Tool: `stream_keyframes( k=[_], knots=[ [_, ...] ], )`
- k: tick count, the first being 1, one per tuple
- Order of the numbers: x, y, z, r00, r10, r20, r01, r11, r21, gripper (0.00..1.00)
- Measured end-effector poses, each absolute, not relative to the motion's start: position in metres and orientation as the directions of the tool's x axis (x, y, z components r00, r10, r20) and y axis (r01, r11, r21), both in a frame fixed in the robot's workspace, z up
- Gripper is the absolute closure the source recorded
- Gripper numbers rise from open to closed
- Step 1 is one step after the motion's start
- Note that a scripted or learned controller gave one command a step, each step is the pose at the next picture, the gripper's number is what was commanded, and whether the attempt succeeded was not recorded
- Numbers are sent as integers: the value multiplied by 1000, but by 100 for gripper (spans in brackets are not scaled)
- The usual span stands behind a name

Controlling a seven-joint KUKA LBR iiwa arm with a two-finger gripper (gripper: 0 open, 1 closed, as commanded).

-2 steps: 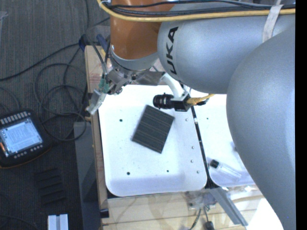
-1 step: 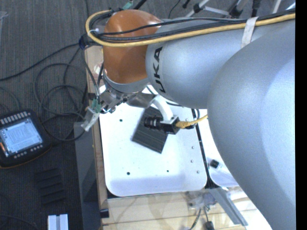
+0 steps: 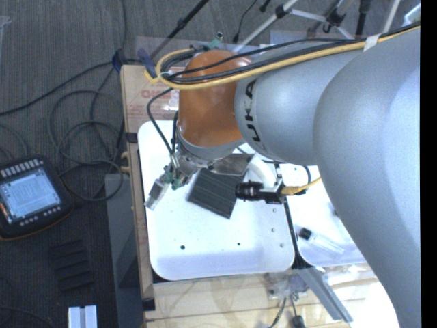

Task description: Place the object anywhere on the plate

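Camera view shows the grey, orange-banded arm [image 3: 287, 101] over the left white bin [image 3: 212, 251]; whether its gripper [image 3: 164, 183] holds anything cannot be told.

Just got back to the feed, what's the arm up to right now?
The arm reaches in from the right and hangs low over the left bin, covering much of it. Its gripper sits near the bin's left edge; whether it holds anything cannot be told from here. A dark ribbed slab lies in the bin just beside the wrist. A small dark item lies in the right bin.
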State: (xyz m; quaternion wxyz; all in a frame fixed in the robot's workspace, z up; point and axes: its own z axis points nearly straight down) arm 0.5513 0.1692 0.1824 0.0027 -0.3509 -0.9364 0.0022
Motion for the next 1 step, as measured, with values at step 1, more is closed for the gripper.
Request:
stream_keyframes(
  k=[1],
  knots=[
    [533, 87, 257, -922, 386, 2, 386, 922, -2, 0]
  ],
)
